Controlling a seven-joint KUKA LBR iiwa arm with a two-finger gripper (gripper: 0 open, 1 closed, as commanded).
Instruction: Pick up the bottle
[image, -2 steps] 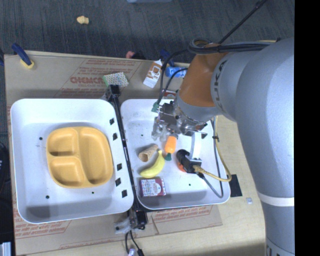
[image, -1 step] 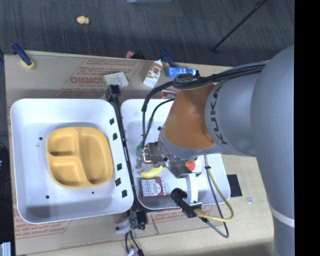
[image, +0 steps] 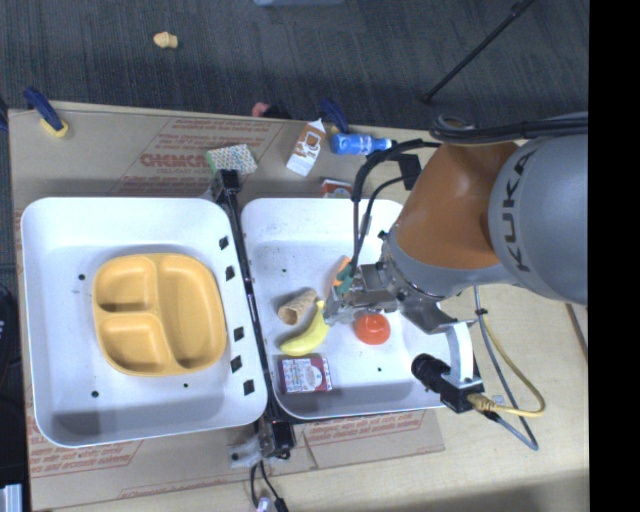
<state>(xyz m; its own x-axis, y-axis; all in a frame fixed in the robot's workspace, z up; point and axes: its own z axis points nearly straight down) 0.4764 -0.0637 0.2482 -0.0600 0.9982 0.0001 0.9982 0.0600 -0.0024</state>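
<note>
A small blue bottle (image: 357, 144) lies on its side on the cardboard behind the right bin (image: 290, 215), outside it. My gripper (image: 343, 298) is low inside the right bin, well in front of that bottle. It hangs over the spot between a yellow banana (image: 305, 338), a tan cone-shaped piece (image: 296, 306) and a red round object (image: 373, 329). A bit of orange (image: 343, 267) shows just behind the gripper. The arm's wide orange and grey body hides the right part of the bin.
A red-and-white packet (image: 305, 374) lies at the right bin's front. The left bin (image: 50, 230) holds a yellow divided plate (image: 158, 312). A small carton (image: 306, 147) and a patterned sponge (image: 232, 157) lie on the cardboard behind the bins. Cables trail at the right.
</note>
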